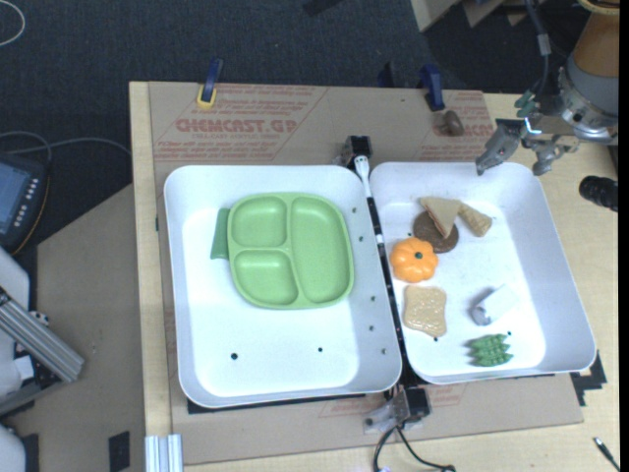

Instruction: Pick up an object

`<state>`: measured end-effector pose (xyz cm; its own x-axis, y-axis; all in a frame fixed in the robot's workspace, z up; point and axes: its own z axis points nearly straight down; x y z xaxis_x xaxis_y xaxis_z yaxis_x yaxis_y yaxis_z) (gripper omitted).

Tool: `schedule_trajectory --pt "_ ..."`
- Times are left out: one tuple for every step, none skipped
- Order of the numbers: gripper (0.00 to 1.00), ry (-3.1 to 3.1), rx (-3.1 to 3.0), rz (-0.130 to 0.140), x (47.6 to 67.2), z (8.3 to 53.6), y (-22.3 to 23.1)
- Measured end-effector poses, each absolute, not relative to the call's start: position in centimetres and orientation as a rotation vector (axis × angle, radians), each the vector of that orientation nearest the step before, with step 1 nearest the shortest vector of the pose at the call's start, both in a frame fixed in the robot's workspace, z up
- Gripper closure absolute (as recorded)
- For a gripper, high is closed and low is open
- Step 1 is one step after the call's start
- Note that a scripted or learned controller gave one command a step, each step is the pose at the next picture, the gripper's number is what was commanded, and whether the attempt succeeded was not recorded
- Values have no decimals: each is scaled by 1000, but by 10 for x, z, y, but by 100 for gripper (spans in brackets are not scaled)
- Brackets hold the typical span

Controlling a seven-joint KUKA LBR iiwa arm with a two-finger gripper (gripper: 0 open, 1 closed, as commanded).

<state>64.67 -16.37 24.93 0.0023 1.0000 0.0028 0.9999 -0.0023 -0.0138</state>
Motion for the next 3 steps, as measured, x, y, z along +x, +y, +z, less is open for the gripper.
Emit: schedule_trajectory --pt "0 -2221 -2221 0 649 257 -164" --pt "0 -2216 -2218 7 644 195 -168" --pt "0 -2218 -2217 5 644 152 -166"
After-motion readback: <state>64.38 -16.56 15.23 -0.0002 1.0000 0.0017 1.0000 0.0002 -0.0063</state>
